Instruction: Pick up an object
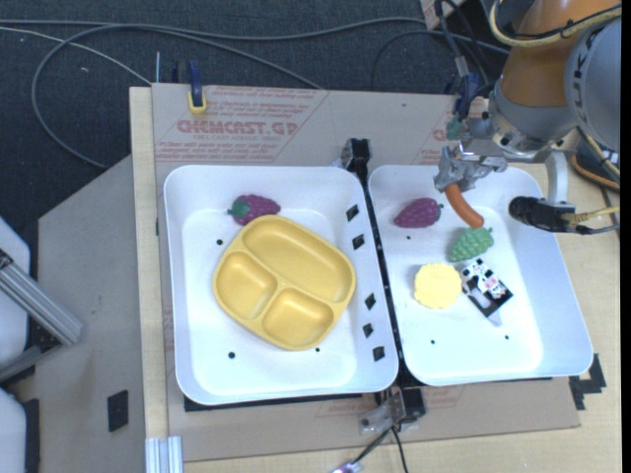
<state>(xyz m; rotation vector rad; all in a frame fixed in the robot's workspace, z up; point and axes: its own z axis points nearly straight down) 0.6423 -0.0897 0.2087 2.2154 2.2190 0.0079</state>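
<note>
My pincer (pixel 463 177) hung over the far edge of the right-hand shallow white bin (pixel 562 333), and a small orange carrot-shaped toy (pixel 464 207) slanted down from between its tips — whether the fingers were really clamped on it or merely touching its upper end, I could not tell from this slant.

Just beside the carrot, toward the divider, lay a purple bunch-of-grapes toy (pixel 418 213). Nearer the middle of that bin sat a green knobbly grape-like toy (pixel 471 243), with a flat yellow round plastic piece (pixel 437 286) and a small black-and-white patterned block (pixel 486 289) close below it — the block touching or nearly touching the yellow piece's right side.

In the left-hand white bin (pixel 187 264) a yellow plastic divided tray (pixel 284 281) filled the centre, tilted a little askew, and a second purple grape-like toy (pixel 255 207) rested at its far edge, toward the bin's far left corner.
</note>
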